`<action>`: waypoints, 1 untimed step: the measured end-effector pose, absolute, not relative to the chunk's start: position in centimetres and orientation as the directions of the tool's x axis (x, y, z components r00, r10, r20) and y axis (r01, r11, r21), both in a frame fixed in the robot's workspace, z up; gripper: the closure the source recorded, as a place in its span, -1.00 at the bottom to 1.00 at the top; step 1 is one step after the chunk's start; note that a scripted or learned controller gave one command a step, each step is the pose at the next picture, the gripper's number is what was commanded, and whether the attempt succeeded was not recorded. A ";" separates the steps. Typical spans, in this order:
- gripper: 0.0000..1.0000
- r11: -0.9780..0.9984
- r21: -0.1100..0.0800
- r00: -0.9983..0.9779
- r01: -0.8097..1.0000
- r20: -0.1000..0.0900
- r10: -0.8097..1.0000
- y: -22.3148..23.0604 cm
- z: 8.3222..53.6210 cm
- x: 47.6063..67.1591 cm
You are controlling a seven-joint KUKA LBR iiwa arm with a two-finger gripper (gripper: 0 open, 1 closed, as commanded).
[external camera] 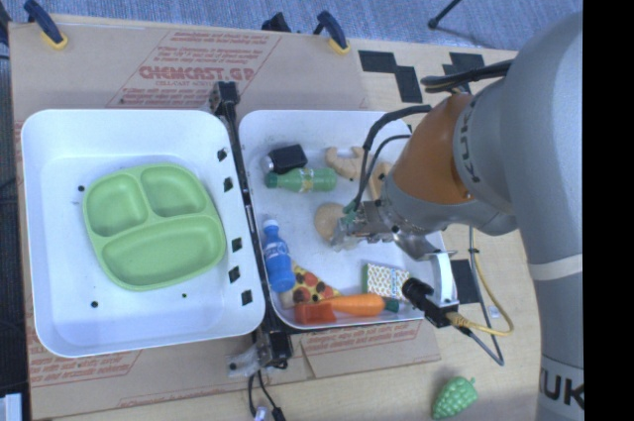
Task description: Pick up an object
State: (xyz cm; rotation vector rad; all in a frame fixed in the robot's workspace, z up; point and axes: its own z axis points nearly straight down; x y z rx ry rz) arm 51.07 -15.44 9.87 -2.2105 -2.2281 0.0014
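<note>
My gripper (349, 231) reaches down into the right bin (297, 128), its tip right beside a tan rounded object (327, 219) near the bin's middle. Above it lie a green bottle (302, 179), a small black object (287, 157) and a tan toy figure (347, 161). A blue bottle (276, 256) lies along the bin's left wall. An orange carrot (357, 304), a red piece (314, 313) and a green patterned box (384, 279) sit at the front edge. The arm hides the bin's right part.
The left bin (50, 241) holds a green divided plate (154, 226). A green grape toy (454, 396) lies on the bench in front of the right bin. Clamps sit on the cardboard's far edge. A black cable with a yellow wire hangs by the wrist.
</note>
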 end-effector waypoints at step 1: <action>-1.00 0.007 -0.003 -0.007 1.000 0.001 1.000 -15.5 9.9 51.1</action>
